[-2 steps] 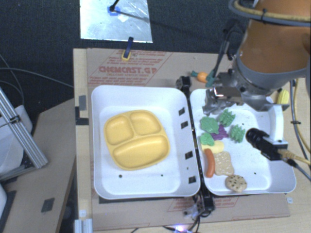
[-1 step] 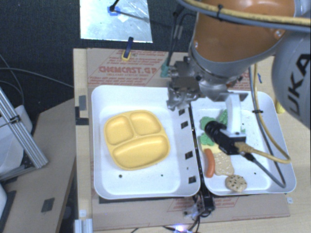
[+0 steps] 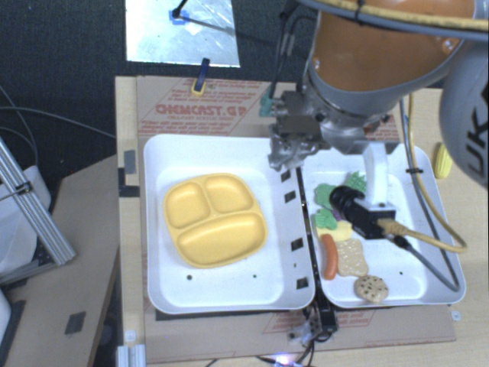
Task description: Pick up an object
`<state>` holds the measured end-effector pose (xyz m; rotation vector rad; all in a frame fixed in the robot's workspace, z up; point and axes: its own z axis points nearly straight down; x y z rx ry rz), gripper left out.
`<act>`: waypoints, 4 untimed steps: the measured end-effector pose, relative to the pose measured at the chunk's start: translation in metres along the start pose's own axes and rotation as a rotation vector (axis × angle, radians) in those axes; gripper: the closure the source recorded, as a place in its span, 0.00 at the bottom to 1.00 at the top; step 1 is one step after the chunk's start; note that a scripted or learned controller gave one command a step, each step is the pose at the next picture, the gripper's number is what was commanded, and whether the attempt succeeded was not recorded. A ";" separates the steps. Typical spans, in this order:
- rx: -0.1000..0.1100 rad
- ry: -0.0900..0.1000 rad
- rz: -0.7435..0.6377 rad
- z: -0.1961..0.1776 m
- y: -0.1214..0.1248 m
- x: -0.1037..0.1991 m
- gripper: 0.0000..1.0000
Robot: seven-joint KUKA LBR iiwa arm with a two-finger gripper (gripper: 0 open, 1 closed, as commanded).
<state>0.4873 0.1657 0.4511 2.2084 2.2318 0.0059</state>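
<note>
yellow plastic makes up the one divided plate (image 3: 215, 219), lying flat in the left bin (image 3: 157, 281) at the middle left of the frame; it has three compartments, looks stiff, light and smooth, and its low broad shape suggests a rim pinch would be the only real hold. the right bin (image 3: 424, 277), at the lower right, carries the small play-food pieces, clustered along its left side: one orange-red sausage (image 3: 329, 255) lying lengthwise, one pale square cracker (image 3: 352, 258) just beside it, one round chocolate-chip cookie (image 3: 371, 287) nearest the bottom edge, and green leafy pieces (image 3: 330, 205) above them, which i count as about two or three but cannot separate cleanly. these look like hard, light plastic, likely slippery; the sausage seems the easiest to take, squeezed across its narrow middle, while the flat cracker and cookie would call for a grip on their edges. the gripper (image 3: 286, 157) hangs over the divider between the two bins in the upper middle of the frame, under the big orange band of the arm (image 3: 382, 29); whether it is released or clenched i cannot tell, and nothing is seen in it. both bins rest on a cardboard-covered counter (image 3: 199, 107).
</note>
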 end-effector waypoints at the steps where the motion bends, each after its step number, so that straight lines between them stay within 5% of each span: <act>1: -0.001 0.001 -0.007 -0.011 0.001 0.000 1.00; 2: 0.012 -0.004 0.012 0.089 -0.002 -0.020 1.00; 4: -0.002 0.000 0.001 0.062 0.000 -0.018 1.00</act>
